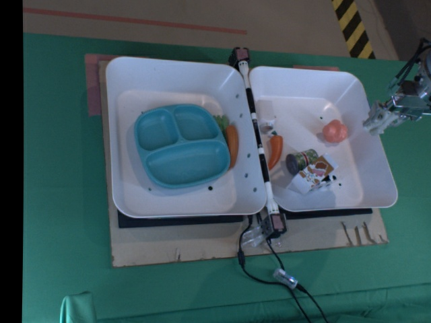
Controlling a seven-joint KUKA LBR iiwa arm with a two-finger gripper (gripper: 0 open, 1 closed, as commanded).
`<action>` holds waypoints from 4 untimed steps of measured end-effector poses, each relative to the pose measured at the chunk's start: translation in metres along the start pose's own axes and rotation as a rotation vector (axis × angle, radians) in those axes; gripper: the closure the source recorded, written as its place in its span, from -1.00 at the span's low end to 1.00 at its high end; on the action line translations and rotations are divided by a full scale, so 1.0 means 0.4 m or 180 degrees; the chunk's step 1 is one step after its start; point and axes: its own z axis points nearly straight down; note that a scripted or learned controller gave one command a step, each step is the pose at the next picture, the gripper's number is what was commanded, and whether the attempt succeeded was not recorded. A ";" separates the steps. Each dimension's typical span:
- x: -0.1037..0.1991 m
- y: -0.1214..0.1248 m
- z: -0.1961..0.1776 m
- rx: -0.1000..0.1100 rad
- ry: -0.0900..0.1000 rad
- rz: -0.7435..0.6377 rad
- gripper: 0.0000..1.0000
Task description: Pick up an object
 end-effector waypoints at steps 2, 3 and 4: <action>-0.001 -0.096 0.005 -0.0001 0.0000 -0.0002 1.00; -0.001 -0.075 0.013 -0.0009 -0.0006 -0.0002 1.00; 0.000 -0.096 0.015 0.0001 0.0000 -0.0003 1.00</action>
